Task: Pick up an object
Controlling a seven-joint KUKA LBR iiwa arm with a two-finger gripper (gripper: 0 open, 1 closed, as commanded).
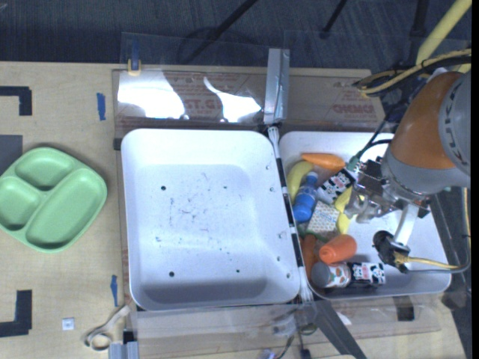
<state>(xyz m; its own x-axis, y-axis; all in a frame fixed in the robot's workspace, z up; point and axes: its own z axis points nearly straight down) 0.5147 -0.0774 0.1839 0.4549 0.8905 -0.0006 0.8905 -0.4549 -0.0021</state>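
The right bin (430, 238) holds a pile of small things along its left side. Among them are an orange carrot (322, 159), a yellow banana (299, 175), a blue bottle (304, 201) and a speckled packet (323, 219). Nearer the front lie an orange-red piece (338, 248), a grey can (330, 275) and a black-and-white cow-patterned box (368, 273). My gripper (358, 202) hangs low over the pile, just right of the blue bottle and beside a cow-patterned item (334, 186) and a yellow piece (343, 205). Nothing is visibly lifted.
The left bin (150, 155) stands beside the right one, with a raised divider (283, 193) between them. A green divided plate (49, 197) rests on the bench at far left. Scissors (105, 331) lie at the front left. Cables trail from the arm over the right bin.
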